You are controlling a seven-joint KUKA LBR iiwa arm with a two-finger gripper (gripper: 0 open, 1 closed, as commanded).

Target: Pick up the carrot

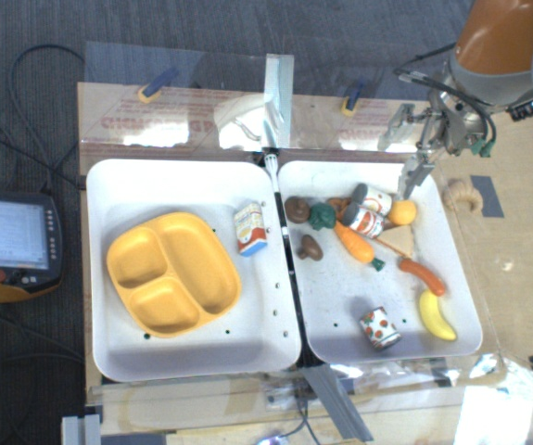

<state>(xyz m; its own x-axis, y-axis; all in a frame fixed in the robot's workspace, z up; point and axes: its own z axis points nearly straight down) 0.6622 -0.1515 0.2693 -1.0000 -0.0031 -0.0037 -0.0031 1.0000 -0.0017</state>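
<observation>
The task has barely begun. The tool (421, 160) hangs over the far right corner of the right bin (465, 295), at its rim, with nothing between its fingers; whether they stand apart or together I cannot tell from this slant. The carrot (356, 244) lies untouched on the bin floor, below and to the left of the tool, its green stub pointing toward the near edge. Close around it sit a red-labelled can (368, 219), an orange (402, 212), a broccoli piece (321, 216) and a sausage (423, 275). Further from the tool lie a banana (437, 316) and a second small can (378, 327). What remains is everything: the reach, the descent, the grasp and the lift.
</observation>
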